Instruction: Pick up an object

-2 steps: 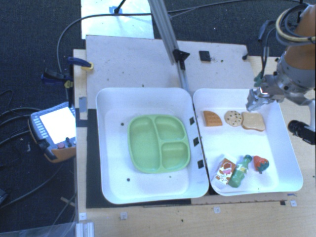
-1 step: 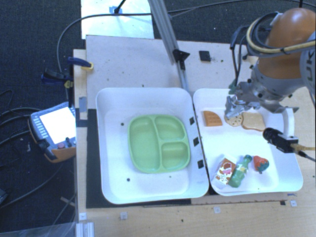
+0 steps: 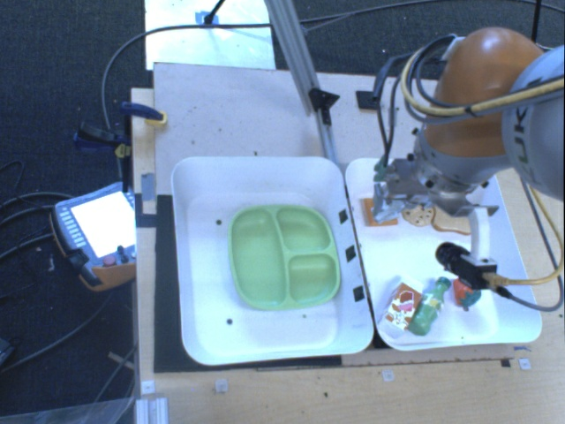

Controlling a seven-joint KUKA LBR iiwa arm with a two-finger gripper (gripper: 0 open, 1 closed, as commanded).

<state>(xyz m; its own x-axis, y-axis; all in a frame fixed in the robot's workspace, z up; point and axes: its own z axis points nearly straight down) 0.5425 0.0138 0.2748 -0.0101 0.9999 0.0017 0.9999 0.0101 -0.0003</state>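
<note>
My gripper [image 3: 382,205] hangs over the upper left part of the right bin [image 3: 521,325], right at a flat orange square piece [image 3: 380,215] that lies on the bin floor. The gripper hides part of that square. Just to its right lie a round brown cookie [image 3: 417,214] and a tan toast slice [image 3: 450,225]. Near the bin's front edge are a green bottle [image 3: 429,306], a red and white packet [image 3: 402,306] touching it, and a small red and teal object [image 3: 466,292].
The left bin [image 3: 199,237] holds a green divided plate [image 3: 284,256]. A black cylinder [image 3: 455,258] with a yellow cable juts from the arm above the bottle. A grey metal pole [image 3: 296,42] slants across the back of the bench.
</note>
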